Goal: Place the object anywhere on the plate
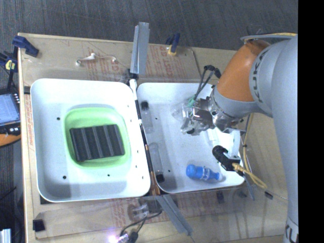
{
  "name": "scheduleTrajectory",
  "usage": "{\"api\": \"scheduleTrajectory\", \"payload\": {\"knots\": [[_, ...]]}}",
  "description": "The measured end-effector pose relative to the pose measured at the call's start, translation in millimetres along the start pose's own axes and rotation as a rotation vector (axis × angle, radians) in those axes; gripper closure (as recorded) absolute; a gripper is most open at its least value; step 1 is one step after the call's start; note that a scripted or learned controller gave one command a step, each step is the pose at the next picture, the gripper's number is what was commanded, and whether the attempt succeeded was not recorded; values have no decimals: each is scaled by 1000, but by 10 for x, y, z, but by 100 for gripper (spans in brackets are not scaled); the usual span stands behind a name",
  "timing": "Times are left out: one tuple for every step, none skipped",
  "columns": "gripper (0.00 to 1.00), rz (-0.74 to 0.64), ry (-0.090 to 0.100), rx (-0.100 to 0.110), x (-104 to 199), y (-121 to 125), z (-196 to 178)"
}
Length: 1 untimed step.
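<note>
Here the gripper [195, 119] hangs over the upper middle of the right bin [172, 171], and how far it is open I cannot tell: the metal at the wrist blurs into a glossy, crumpled bit of clear wrapping or glare just beside it, and nothing can be made out as held.

The object I take to be the task's thing, a small blue bottle [203, 173], lies on the floor of the right bin near its lower edge, at about five o'clock from the gripper and apart from it. Its long axis runs roughly from nine to three o'clock, with the rounder blue end at nine and a paler, clearer part toward three.

The green plate [71, 120], carrying a dark ribbed insert, sits in the middle of the left bin [45, 176], at about nine o'clock from the bottle, beyond the divider where the two bins meet.

In my judgement the coming move turns on that five-o'clock offset: the arm must travel down-frame before any pick.

The bottle's far end lies close to a black part of the arm's fittings, which makes that tip hard to read.
</note>
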State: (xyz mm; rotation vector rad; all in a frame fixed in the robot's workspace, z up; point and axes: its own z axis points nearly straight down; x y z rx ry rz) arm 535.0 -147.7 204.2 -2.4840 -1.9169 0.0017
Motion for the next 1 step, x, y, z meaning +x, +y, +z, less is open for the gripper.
{"api": "scheduleTrajectory", "payload": {"knots": [[0,0,0,0,0,0,0]]}}
